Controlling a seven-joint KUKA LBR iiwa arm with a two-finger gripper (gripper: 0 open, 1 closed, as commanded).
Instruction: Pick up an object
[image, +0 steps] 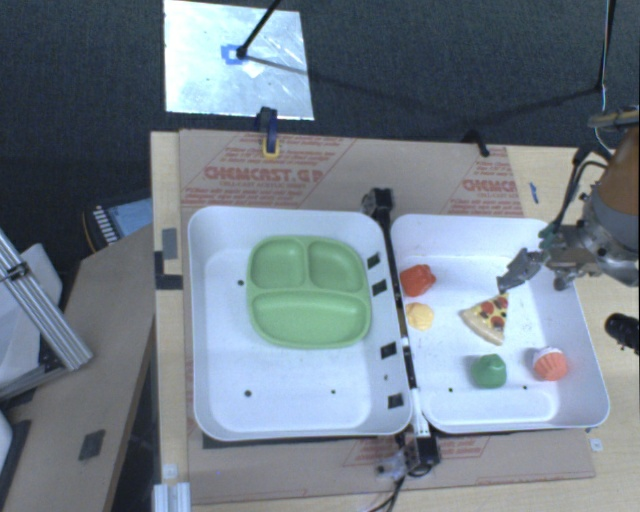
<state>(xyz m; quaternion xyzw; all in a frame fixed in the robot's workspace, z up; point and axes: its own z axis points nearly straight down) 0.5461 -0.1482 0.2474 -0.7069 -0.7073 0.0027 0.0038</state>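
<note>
The right bin holds several toy foods: a pizza slice, a red piece, a small yellow piece, a green round piece and an orange cupcake-like piece. My gripper hangs over the upper right part of this bin, just above and to the right of the pizza slice. It is open, with one fingertip close to the slice's top edge. Nothing sits between the fingers.
The left bin carries a light green divided plate. A black hinge strip runs between the bins. Cardboard lies under both, and a metal frame stands at the far left.
</note>
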